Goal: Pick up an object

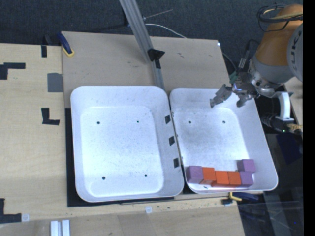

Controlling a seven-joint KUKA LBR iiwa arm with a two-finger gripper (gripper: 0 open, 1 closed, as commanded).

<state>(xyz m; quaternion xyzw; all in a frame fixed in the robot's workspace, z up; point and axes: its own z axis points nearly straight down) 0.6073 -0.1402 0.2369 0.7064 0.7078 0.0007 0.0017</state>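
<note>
Several blocks (221, 175), purple and orange, sit packed along the near edge of the right bin (256, 127). I see my gripper (229, 99) hanging over that bin's far edge, fingers spread, holding nothing, well apart from them. I'd bring it down over the raised purple block (246, 165) at the row's right end, keeping off the bin wall.

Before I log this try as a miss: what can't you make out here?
- Blocks in the right bin: packed together, so their count is unclear.
- Gripper: blurred and small; jaws unreadable.
- Arm: cut off by the right edge.
</note>
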